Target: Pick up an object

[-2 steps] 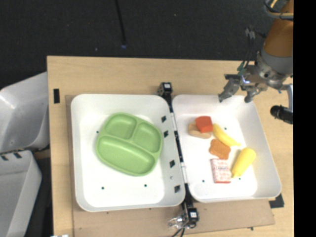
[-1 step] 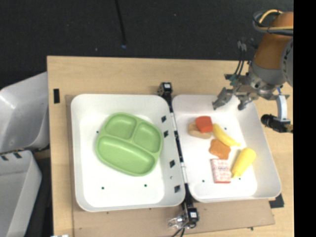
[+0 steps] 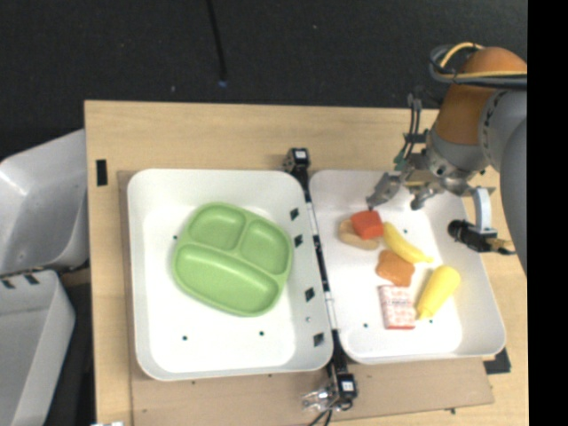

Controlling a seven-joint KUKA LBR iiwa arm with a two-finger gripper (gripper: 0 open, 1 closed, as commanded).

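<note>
Fingers [image 3: 383, 192] of the gripper [image 3: 401, 193] are seen spread apart, one reaching down-left and the other down-right, with nothing held between them. The gripper is hung over the far part of the right bin [image 3: 475, 322], just above and to the right of the red block [image 3: 366, 224], which is taken here as the landmark. The spread stance is judged to be a readiness to close on something below, and the red block is the nearest candidate.

The red block is set on a tan piece [image 3: 353, 236], touching it. Just right of the red block and a little nearer, a yellow banana-like item [image 3: 405, 245] is laid at a slant. Below the red block, an orange block [image 3: 395, 268] is placed, and farther below and right a yellow bottle-like item [image 3: 437, 292] is tilted. Straight below, a small red-and-white packet [image 3: 397, 307] is laid flat. The things are clustered, so neighbours could be nudged during a grasp.

Well to the left of the red block, a green divided plate [image 3: 232, 257] is rested in the left bin [image 3: 155, 327]. Both bins are carried by the table [image 3: 106, 131].
</note>
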